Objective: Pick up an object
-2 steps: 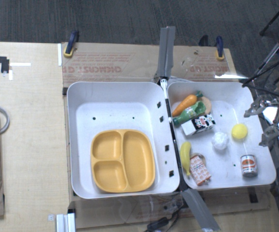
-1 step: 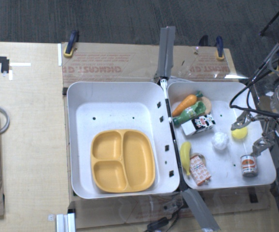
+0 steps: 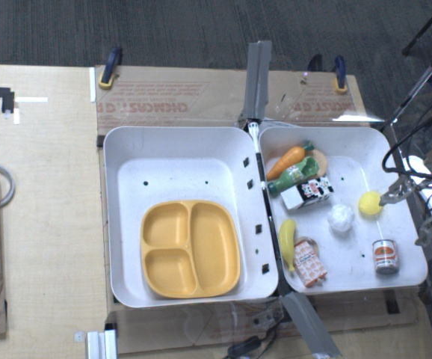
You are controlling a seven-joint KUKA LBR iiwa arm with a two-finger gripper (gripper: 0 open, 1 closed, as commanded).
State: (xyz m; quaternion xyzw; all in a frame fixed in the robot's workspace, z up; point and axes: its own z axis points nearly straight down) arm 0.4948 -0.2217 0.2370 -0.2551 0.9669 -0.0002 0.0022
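The right bin point(image 3: 350, 152) holds several loose items. An orange carrot point(image 3: 285, 161) and a green bottle point(image 3: 294, 176) lie side by side at its back left, with a black-and-white box point(image 3: 315, 191) just in front of them. A yellow ball point(image 3: 370, 204) rests near the right wall, beside a white crumpled lump point(image 3: 341, 218). A banana point(image 3: 288, 241) and a red-and-white packet point(image 3: 308, 262) sit at the front left. A small red-labelled can point(image 3: 385, 256) stands upright at the front right.
The left bin point(image 3: 171, 144) carries a yellow divided plate point(image 3: 190, 247). A grey bar point(image 3: 257, 81) runs back from the seam between the bins. Cardboard point(image 3: 171, 99) with blue clamps lies behind. Black cables and a stand point(image 3: 425, 200) crowd the right edge.
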